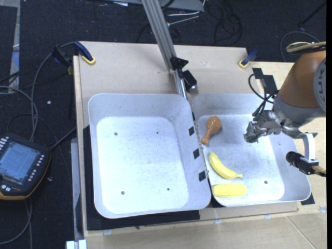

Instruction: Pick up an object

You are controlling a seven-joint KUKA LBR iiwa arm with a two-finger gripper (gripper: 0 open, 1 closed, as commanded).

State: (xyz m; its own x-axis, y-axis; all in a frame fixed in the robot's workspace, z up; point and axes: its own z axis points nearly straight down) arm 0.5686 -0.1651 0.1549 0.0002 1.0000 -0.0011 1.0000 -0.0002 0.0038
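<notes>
The gripper (pixel 252 135) hangs over the upper right part of the right bin (pixel 275 193). Its finger spread cannot be judged from this slanted view, and nothing shows between its tips. The arm (pixel 306 84), grey with the orange band, comes in from the right.

Positions relative to the gripper:
- drumstick (pixel 210 129): left, about level, near the bin's left wall, thick end up.
- banana (pixel 223 167): lower left, lying at a slant.
- yellow block (pixel 229 191): farther down, just below the banana, near the bin's front wall.
- left bin (pixel 140 154): well to the left, past the shared divide.

Step in hand, as judged: approach and choice of target. No object is under the tool yet.

Notes for doing it well:
- The drumstick looks the closest pick and lies apart from the other two, so a closing grasp there is less likely to nudge a neighbour.
- Grip should probably cross its narrow shaft, not the rounded end, which may slip out.
- It sits close to the wall, so the descent needs clearance on that side.
- The banana and block lie nearly touching; going between them risks pushing both.

Count: drumstick 1, banana 1, yellow block 1, total 3 objects, all in the right bin. Bins 2. Gripper 1.
</notes>
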